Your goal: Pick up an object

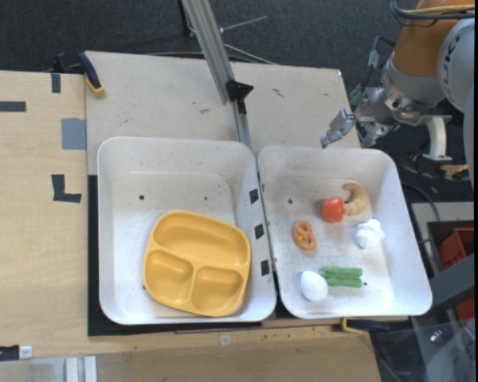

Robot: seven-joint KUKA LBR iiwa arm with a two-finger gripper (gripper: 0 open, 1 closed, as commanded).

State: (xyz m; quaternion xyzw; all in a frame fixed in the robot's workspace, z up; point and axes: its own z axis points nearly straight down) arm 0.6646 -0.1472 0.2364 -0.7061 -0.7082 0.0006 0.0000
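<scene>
While the arm (446, 46) hung over the far right corner of the bench, the surface was recorded from left to right. A pale wooden bench top (24, 213) carried grey tape marks (73, 134) well to the left of the fingers. A beige board (167, 94) lay behind the bins, with a blue and yellow clamp (92, 74) at its far left corner. A grey metal rail (211, 42) ran at a slant from the dark floor (80, 10) down to the seam between the bins.

The left bin (115, 213) held a yellow divided tray (197, 263), well left of and below the fingers. The right bin (398, 213) sat directly below the gripper (352, 127) and held the small objects: an orange pretzel (303, 235), a white egg (313, 286), a red tomato (332, 209), a green pod (342, 277), a tan croissant (357, 200) and a white lump (369, 234). All lay apart from the fingers, nearer the camera than the fingertips.

The gripper stood just beyond the right bin's far rim. Its fingers appeared apart, with nothing between them. Cables and dark equipment (438, 165) lay to the right of the bench.
</scene>
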